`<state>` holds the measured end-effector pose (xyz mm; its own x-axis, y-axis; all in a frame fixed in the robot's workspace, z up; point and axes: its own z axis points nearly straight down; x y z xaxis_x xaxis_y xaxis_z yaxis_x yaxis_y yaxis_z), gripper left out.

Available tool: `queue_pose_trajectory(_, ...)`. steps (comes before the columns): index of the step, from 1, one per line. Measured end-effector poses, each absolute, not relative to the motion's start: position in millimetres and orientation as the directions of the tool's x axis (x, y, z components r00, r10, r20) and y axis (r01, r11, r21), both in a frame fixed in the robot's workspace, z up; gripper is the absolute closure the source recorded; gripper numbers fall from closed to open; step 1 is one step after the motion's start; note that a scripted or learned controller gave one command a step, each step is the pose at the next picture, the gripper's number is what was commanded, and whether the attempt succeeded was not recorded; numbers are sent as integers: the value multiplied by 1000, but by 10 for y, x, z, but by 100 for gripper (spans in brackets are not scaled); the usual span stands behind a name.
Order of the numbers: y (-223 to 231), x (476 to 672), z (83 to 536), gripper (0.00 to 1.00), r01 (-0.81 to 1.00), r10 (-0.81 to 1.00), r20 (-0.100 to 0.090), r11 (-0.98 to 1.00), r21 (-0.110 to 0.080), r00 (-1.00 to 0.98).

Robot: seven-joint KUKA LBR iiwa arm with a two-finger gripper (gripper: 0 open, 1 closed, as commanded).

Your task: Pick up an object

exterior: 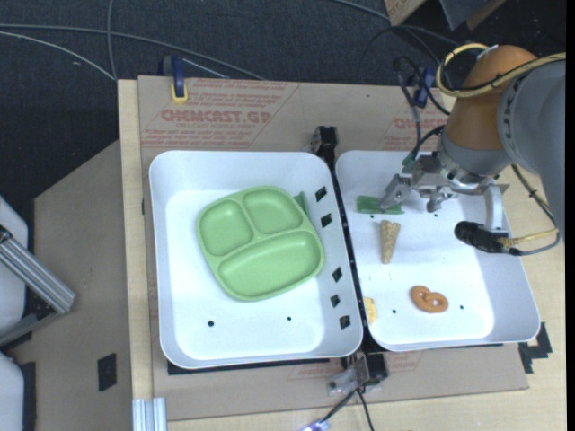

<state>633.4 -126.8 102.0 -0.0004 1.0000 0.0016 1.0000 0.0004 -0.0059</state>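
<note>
A brown board point(269, 106) covers the bench top, printed in faded red with writing that reads roughly "CHEMCAST GP", repeated near the right side where it is partly hidden; a blue and yellow clamp point(179, 74) grips its far left edge. Two shallow white bins sit side by side on it. The left bin point(180, 268) holds a pale green divided plate point(260, 241) with three compartments, two small ones at the far side and one large one nearer the camera, lying flat and turned at a slant. The grey arm point(530, 106), with its orange band point(490, 79), reaches in from the right over the far part of the right bin point(485, 303). Its gripper point(395, 200) hangs low over that bin's far left corner, and whether its fingers are apart or together cannot be told. Just beside the gripper lies a small flat green piece point(369, 205). Just nearer the camera is a tan ice-cream cone point(388, 240), its point aimed at the near edge. Well apart, near the front, sits an orange-brown pretzel point(429, 300), and a tiny yellow bit point(369, 310) lies against the left wall.
</note>
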Motion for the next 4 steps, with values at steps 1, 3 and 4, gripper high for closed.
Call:
queue_pose_trajectory(1, -1269, 6352, 1174, 100, 1000, 1000, 1, 0, 1, 0)
queue_pose_trajectory(3, -1191, 6403, 2038, 100, 1000, 1000, 0, 1, 4, -1)
queue_pose_trajectory(4, -742, 6232, 2174, 100, 1000, 1000, 3, 5, -1, -5)
